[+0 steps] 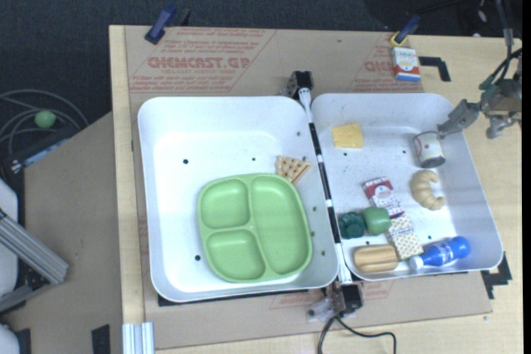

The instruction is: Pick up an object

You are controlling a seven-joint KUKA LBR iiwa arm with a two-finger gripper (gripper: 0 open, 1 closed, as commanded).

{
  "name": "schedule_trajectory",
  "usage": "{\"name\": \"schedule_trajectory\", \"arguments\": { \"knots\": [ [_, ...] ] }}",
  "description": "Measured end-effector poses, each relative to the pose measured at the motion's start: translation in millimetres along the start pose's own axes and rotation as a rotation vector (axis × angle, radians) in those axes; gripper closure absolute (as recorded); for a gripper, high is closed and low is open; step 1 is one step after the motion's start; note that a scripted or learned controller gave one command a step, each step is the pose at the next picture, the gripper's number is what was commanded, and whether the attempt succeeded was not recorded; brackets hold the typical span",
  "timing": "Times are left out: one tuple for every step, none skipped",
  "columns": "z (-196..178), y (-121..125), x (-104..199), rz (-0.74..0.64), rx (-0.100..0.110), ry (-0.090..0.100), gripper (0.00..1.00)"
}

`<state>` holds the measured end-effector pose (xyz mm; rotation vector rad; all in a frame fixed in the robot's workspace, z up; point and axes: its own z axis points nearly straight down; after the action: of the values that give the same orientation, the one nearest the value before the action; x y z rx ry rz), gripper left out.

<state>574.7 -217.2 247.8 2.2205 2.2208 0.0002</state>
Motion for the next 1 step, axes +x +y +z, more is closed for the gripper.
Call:
{"name": "schedule_trajectory", "arguments": {
  "knots": [
    [110.1,-12.1,79.6,-0.001,0.003,0.003,0.0]
  ]
}}
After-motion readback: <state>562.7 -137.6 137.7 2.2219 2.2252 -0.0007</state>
